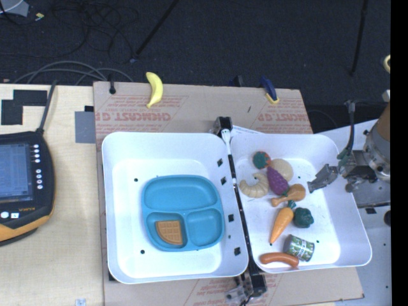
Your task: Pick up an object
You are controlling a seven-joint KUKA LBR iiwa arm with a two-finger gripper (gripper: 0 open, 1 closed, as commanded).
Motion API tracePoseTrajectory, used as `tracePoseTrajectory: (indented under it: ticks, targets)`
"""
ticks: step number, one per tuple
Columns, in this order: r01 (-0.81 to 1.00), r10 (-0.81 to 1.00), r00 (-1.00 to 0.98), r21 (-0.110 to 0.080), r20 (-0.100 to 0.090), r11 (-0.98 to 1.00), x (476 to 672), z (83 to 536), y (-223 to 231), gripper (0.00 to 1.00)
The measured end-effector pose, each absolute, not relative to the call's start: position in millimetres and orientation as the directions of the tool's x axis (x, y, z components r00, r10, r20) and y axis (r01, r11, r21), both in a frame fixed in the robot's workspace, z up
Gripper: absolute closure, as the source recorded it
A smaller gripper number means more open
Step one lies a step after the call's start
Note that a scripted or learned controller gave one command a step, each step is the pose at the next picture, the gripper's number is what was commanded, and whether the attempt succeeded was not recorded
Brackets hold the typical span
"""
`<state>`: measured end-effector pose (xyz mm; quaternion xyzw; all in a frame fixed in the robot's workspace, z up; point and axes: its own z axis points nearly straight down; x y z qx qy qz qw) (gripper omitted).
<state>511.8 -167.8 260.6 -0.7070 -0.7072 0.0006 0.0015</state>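
The gripper (320, 178) reaches in over the right rim of the right bin (349, 244), and whether it is released or clenched cannot be told from this view; nothing shows in its grasp. The toy foods lie to its left on the bin floor, apart from it. Nearest is an orange drumstick-shaped piece (289, 196), touching a purple eggplant (276, 180) that rests against a pale round piece (284, 168). A dark green item (260, 160) sits at the top of the cluster, and a beige croissant (254, 187) lies by the divider between the bins. Lower down, a carrot (281, 224) points diagonally, with a dark green broccoli (303, 217) just beside its top. Near the front rim are a small tin can (299, 247) on its side and a red sausage (278, 259).

The left bin (121, 171) holds a blue divided plate (185, 210) with a waffle-like brown piece (169, 232) in its lower left compartment. On the bench behind the bins a yellow banana (154, 88) lies on cardboard (191, 110).
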Motion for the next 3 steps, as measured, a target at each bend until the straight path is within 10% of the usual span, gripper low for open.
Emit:
tracePoseTrajectory:
  ticks: [1,2,3]
  targets:
    - [1.0,1.0,-0.002,-0.014,0.005,0.002,505.2,94,-151,0.0]
    - [1.0,1.0,0.006,-0.005,0.003,-0.006,507.0,112,-155,1.0]
    - [1.0,1.0,-0.009,0.005,0.003,0.009,517.5,196,-74,1.0]
